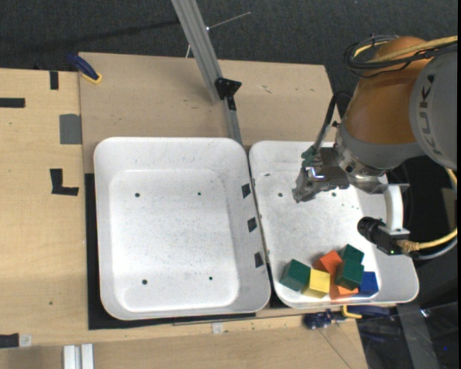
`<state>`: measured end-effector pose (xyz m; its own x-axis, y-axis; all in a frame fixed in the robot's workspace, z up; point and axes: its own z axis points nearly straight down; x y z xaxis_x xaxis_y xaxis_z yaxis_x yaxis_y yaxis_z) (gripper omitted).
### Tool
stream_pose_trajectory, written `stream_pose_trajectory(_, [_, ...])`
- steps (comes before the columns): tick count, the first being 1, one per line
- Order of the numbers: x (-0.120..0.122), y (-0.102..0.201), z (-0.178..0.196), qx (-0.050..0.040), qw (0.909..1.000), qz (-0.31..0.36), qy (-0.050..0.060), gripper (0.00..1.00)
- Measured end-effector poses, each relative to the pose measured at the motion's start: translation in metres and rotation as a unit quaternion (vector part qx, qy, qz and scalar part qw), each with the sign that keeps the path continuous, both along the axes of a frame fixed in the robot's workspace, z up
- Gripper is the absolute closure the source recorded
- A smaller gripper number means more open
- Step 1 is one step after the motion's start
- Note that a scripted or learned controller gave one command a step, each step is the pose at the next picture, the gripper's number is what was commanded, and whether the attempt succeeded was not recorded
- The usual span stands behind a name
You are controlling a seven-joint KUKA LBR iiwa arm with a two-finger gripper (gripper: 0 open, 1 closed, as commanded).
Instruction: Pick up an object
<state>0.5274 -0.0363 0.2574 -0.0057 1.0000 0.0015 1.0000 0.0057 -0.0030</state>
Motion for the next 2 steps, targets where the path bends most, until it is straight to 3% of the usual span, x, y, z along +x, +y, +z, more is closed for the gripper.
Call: stream_pose_trajectory(2, [-0.007,0.109,-0.021,-0.0007,1.0,0.0,0.001,1.0])
